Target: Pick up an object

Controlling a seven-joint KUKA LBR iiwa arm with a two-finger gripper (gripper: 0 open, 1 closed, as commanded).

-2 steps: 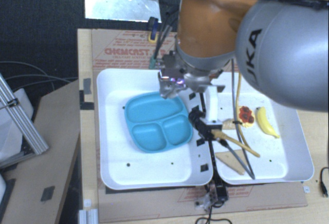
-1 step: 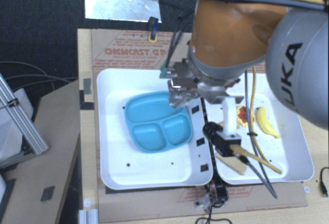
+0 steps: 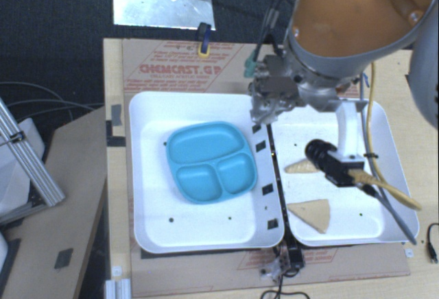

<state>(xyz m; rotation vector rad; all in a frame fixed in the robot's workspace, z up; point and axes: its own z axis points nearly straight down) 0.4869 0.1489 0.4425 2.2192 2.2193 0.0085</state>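
Camera view, from above at a slant. Two shallow white bins sit side by side on the surface (image 3: 116, 222). The left bin (image 3: 147, 174) holds a blue three-compartment plate (image 3: 209, 162), lying flat near its middle. The right bin (image 3: 387, 147) holds a black-headed brush with a pale wooden handle (image 3: 346, 173), a tan wedge-shaped piece (image 3: 312, 213) near the front wall, and a second tan piece (image 3: 300, 167) partly covered by the brush head. The arm (image 3: 357, 9), grey with an orange band, enters from the right and hides the rear of the right bin. The hand (image 3: 264, 109) hangs over the divide between the bins, at their rear; its shape is blurred, so whether it is wide or narrow cannot be told. The brush and both wedges lie apart from the hand, toward the front and right.
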